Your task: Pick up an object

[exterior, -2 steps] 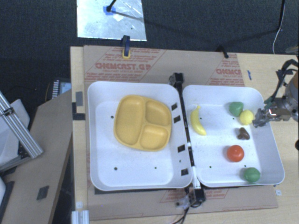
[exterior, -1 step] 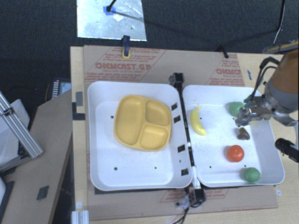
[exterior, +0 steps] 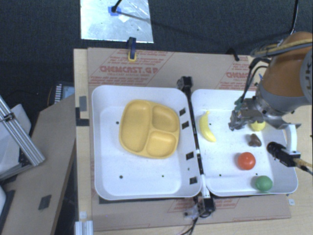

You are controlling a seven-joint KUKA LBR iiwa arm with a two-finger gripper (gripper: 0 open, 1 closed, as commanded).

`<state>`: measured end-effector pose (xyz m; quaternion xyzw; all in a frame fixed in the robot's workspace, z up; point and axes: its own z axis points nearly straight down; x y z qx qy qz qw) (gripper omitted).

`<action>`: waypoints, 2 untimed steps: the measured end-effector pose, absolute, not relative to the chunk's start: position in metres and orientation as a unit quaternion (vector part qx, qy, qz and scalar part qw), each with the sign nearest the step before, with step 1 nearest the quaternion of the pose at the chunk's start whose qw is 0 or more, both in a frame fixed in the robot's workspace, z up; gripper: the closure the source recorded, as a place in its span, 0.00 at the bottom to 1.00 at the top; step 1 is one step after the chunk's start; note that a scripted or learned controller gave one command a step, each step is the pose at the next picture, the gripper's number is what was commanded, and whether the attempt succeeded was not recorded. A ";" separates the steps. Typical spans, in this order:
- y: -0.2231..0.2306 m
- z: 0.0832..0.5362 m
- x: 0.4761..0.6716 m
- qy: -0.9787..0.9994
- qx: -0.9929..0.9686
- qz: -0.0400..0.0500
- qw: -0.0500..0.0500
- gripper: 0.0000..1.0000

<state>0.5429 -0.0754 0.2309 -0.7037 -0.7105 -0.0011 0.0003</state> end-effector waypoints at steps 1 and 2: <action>-0.016 0.230 0.567 -0.711 -0.703 -0.002 0.000 1.00; 0.046 0.234 0.582 -0.711 -0.703 -0.002 0.000 1.00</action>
